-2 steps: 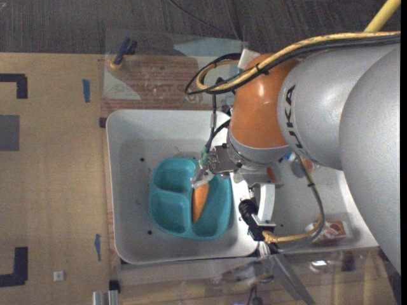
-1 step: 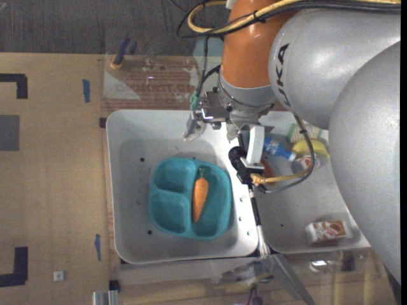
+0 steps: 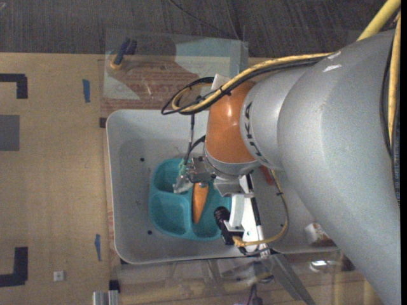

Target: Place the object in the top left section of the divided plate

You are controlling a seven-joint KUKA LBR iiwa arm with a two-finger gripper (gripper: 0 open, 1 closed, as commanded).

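A teal divided plate [image 3: 166, 210] lies in the left white bin [image 3: 124, 170]. An orange, carrot-shaped object [image 3: 198, 205] rests lengthwise on the plate's right part, along the ridge between sections, with its narrow tip pointing to the view's bottom. My gripper [image 3: 191, 175] hangs over the plate's upper right area, just above the object's wide end. Whether it touches the object cannot be made out. The arm's orange band and grey body hide the plate's right edge.
A clear plastic panel [image 3: 172, 62] with a blue clamp [image 3: 124, 47] stands behind the bin. The arm covers most of the right bin, where a small pale item [image 3: 316, 232] peeks out. Cables [image 3: 254, 234] hang from the wrist near the bin's front wall.
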